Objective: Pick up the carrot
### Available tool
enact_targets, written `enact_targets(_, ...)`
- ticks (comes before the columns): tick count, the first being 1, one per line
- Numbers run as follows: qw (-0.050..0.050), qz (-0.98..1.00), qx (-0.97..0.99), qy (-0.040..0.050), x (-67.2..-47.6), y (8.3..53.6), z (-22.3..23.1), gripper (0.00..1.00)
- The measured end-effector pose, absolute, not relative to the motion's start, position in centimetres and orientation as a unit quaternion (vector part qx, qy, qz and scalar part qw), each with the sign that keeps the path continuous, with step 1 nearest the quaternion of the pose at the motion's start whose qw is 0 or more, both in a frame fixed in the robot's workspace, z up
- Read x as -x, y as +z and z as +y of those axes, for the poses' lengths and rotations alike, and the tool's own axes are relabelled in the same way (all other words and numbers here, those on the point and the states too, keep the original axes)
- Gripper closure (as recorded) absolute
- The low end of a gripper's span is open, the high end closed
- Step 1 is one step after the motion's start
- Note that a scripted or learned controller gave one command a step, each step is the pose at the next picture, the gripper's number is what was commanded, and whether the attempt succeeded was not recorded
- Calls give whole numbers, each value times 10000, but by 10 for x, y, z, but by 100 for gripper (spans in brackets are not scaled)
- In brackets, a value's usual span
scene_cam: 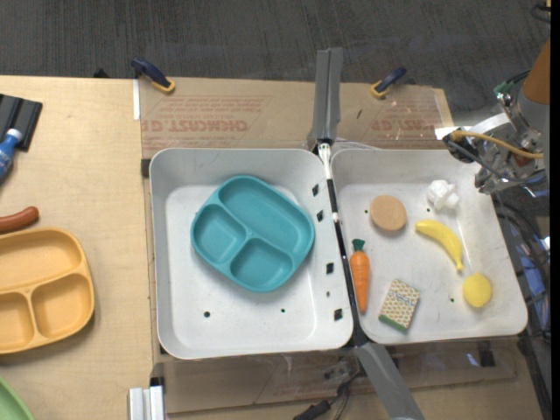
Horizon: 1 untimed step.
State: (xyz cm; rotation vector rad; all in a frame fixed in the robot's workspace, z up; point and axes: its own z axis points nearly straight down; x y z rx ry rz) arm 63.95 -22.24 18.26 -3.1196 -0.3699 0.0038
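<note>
Lying along the left edge of the right bin [435, 280], near its front left corner, the carrot [360, 271] points its green top rearward. The gripper [492, 170] hangs over the far right corner; whether it is spread or closed, I cannot tell.

orange carrot [360, 274], yellow banana [442, 241], teal plate [252, 233], white bins [171, 261]

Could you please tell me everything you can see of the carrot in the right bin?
The carrot looks like orange plastic, with a green leafy top at its far end and a tapered tip pointing toward the near edge. It lies flat on the floor of the right bin, close beside its left wall, touching nothing else in it.
</note>
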Motion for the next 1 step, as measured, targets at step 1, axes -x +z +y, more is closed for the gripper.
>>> enact_targets(1,12,-2176,9760,24,-636,142,-203,100)
